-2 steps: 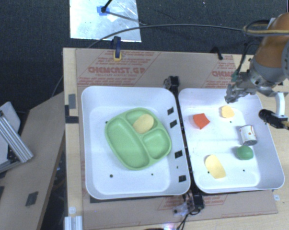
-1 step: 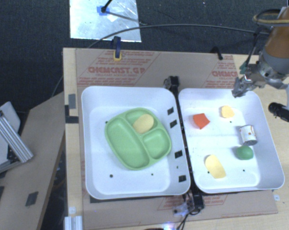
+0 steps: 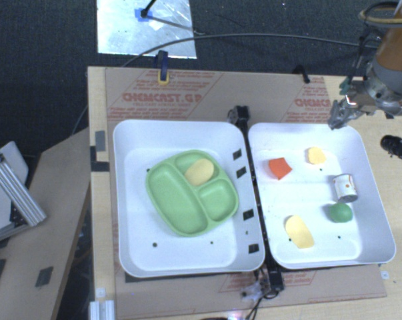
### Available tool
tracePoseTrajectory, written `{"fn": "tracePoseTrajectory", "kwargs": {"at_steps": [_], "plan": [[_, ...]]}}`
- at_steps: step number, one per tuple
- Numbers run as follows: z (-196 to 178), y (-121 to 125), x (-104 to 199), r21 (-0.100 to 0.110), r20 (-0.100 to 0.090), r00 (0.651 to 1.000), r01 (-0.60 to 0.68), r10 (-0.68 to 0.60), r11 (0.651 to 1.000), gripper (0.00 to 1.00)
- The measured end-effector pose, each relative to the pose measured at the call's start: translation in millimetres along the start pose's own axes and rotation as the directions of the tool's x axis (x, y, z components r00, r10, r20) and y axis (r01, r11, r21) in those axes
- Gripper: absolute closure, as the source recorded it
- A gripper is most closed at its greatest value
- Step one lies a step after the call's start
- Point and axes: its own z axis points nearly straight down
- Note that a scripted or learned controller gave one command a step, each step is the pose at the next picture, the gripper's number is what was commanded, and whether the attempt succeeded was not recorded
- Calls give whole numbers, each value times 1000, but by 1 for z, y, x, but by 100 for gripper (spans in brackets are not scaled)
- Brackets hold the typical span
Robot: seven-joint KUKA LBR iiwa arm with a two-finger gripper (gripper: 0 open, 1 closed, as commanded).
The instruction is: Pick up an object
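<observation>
Claw (image 3: 339, 117) sits upper right, can't tell if it's open. Nearest thing: small pale-yellow chunk (image 3: 315, 155), right bin (image 3: 374, 199), beside an orange block (image 3: 279, 168).

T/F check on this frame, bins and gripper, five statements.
1. The green divided plate sits in the left bin. True.
2. A yellow item lies in one of the plate's compartments. True.
3. The orange block is in the left bin. False: it is in the right bin.
4. The gripper holds the green ball. False: the ball lies in the right bin, apart from the gripper at that bin's far corner.
5. The metal can lies next to the green ball. True.
</observation>
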Motion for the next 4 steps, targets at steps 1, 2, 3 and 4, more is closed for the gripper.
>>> {"fn": "tracePoseTrajectory", "kwargs": {"at_steps": [1,2,3,4], "plan": [[-6,-7,47,4,-3,1000,5,-5,1000,100],[-3,-10,96,5,-3,1000,5,-5,1000,100],[-8,-20,145,4,-3,1000,5,-5,1000,100],[-8,-37,187,6,-3,1000,5,-5,1000,100]]}}
